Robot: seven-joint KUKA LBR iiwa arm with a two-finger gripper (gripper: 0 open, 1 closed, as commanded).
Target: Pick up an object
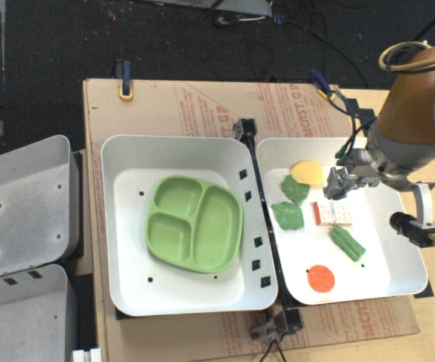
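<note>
My gripper (pixel 336 185) hangs over the right bin (pixel 405 270), just above the small red-and-white box (pixel 332 214) and beside the yellow lemon-shaped piece (pixel 307 173); I cannot tell how it is set from this angle. Nothing shows held in it. Around the box lie two green leafy pieces (pixel 291 203), a green ridged pickle-like piece (pixel 348 243) and an orange disc (pixel 321 278) nearer the front wall. The left bin (pixel 127 277) holds a green divided plate (pixel 194 223).
</note>
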